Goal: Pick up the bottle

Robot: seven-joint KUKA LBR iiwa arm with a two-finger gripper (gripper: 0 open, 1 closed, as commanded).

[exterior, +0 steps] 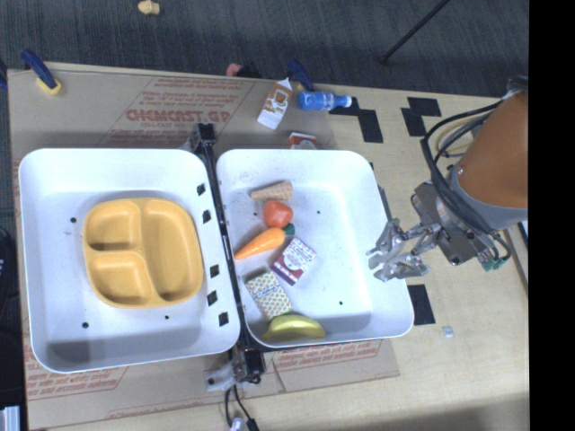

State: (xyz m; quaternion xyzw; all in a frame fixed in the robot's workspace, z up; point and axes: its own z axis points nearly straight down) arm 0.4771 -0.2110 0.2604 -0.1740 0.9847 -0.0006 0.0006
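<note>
tan bench [467, 366] on dark carpet [180, 16]

Even overhead light, soft shadows, mild glare on white bins [54, 178], perhaps slightly blurred

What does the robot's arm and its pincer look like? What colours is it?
The arm is grey with a big rounded orange part. Black cables loop beside it. Its pincer is shiny silver metal with thin fingers.
</note>
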